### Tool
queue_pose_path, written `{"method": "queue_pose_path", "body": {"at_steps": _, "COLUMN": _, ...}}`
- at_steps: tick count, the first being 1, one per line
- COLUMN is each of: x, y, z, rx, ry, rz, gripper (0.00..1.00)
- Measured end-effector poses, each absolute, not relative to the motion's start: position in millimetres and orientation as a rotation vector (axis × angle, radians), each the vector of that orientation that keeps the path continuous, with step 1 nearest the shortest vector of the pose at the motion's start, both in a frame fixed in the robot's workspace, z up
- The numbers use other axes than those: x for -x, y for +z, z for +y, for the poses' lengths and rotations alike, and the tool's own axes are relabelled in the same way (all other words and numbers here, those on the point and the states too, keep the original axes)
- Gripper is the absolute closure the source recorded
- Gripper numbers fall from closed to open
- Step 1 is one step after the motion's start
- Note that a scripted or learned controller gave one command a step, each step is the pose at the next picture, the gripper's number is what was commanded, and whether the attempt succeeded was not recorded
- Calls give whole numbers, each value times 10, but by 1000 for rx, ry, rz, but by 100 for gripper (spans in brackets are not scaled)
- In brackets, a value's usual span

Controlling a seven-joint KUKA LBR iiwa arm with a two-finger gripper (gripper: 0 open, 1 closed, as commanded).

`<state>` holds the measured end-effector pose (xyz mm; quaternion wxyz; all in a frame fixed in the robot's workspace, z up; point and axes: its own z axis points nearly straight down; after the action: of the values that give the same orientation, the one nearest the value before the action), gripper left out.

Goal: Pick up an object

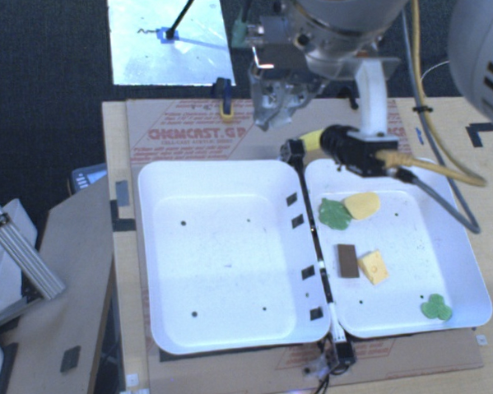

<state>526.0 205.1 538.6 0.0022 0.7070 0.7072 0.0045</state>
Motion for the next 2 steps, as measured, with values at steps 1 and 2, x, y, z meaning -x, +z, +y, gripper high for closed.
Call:
{"method": "queue_pose_path", "body": {"at_steps": 1, "x": -5915, "y": 5344, "z": 1298, "rx": -2226, "ry": 2, "rz": 2211, "gripper": 100}}
{"method": "queue_pose_path", "body": {"at_steps": 2, "x": -6292, "y": 5031, "z": 248, "rx": -2230, "ry": -5, "rz": 2208, "gripper": 100}}
